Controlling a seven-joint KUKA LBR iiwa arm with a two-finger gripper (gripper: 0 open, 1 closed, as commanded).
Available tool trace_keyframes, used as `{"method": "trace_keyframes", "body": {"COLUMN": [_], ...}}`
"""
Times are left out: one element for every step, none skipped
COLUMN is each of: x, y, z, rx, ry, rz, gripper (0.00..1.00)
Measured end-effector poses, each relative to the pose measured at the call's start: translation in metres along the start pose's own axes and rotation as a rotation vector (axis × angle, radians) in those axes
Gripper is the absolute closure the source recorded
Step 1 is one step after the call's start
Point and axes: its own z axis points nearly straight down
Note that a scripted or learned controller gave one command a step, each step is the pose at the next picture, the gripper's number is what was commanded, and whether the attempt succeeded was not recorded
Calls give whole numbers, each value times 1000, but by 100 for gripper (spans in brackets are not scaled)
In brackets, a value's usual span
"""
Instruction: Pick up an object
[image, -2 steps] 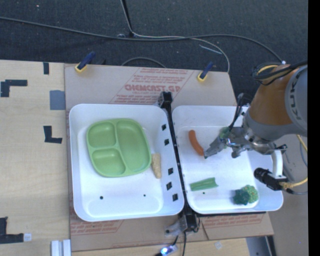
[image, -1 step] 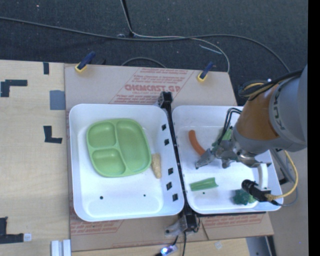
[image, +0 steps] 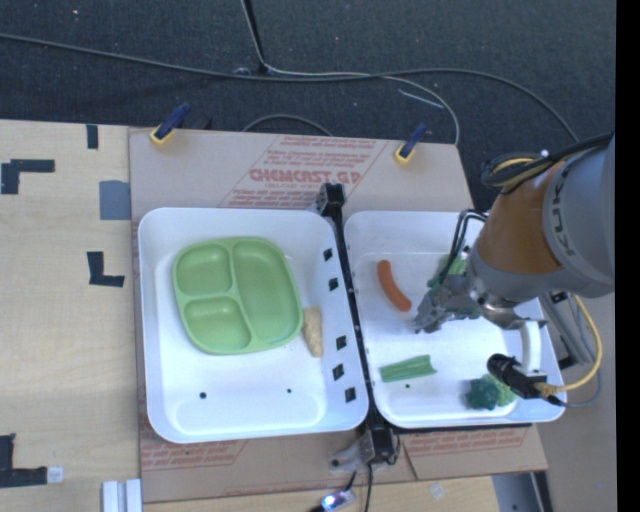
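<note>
My gripper (image: 428, 318) hangs low over the middle of the right bin (image: 440, 228), reaching in from the right below the grey and orange arm. An orange sausage-shaped piece (image: 393, 285) lies just to its upper left, apart from it. A green flat piece (image: 406, 369) rests below it near the bin's front. A dark green broccoli-like piece (image: 488, 394) sits at the front right corner. I see nothing between the fingers.
The left bin (image: 160, 400) holds a green divided plate (image: 236, 294) and a pale yellow piece (image: 313, 331) beside it, against the dividing wall. Black clips run along the divider. Cables and a black fitting (image: 508, 372) hang by the arm at the right.
</note>
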Motion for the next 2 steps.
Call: {"method": "trace_keyframes", "body": {"x": [6,12], "y": [6,13], "z": [-59,-118], "rx": [-7,-9], "ry": [-1,-2], "rz": [0,0], "gripper": [100,100]}}
